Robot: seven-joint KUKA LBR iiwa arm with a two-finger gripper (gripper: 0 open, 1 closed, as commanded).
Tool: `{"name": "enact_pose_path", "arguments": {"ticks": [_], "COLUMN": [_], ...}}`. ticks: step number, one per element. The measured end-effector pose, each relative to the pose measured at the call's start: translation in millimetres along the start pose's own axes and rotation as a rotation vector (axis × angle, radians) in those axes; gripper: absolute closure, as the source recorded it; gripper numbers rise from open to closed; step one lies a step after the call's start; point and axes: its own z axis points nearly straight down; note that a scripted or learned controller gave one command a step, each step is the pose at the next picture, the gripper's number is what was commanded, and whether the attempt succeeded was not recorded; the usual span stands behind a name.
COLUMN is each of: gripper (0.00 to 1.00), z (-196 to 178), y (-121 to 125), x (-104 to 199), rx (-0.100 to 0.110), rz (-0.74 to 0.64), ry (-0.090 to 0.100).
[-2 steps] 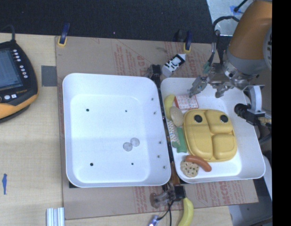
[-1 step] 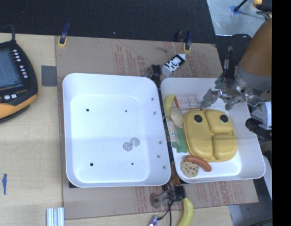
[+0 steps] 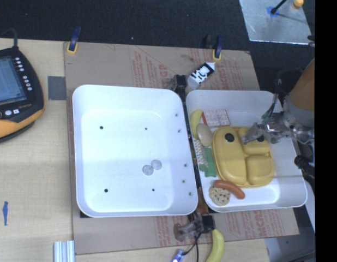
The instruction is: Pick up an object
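The right bin point(image 3: 242, 99) holds a yellow divided plate point(image 3: 243, 158), a yellow banana point(image 3: 196, 118), a pale egg-like piece point(image 3: 204, 134), a small printed card point(image 3: 216, 117), a green strip point(image 3: 207, 164), a toy hot dog point(image 3: 229, 188) and a cookie point(image 3: 218, 196). My gripper point(image 3: 254, 135) reaches in from the right and hangs over the plate's upper right part, close to its surface. Whether it touches the plate I cannot tell. Nothing shows between its tips.
The left bin point(image 3: 86, 113) holds two small clear discs point(image 3: 151, 168). A teach pendant point(image 3: 13, 91) lies at the far left of the bench. A second banana point(image 3: 215, 246) lies below the bins, and a black-and-white tag point(image 3: 201, 73) sits above them. Clamps point(image 3: 73, 40) pin the cardboard.
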Motion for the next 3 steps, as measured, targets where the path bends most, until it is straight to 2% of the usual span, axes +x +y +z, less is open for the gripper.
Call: {"name": "enact_pose_path", "arguments": {"ticks": [1,2,3], "gripper": [0.00,1.00,1.00], "z": [17.0,7.5,11.4], "y": [-41.0,-41.5,46.0], "x": [0.8,-0.5,47.9], "rx": [-0.009,-0.005,0.044], "rz": [-0.002,-0.005,0.008], "ry": [-0.002,-0.003,0.006]}}
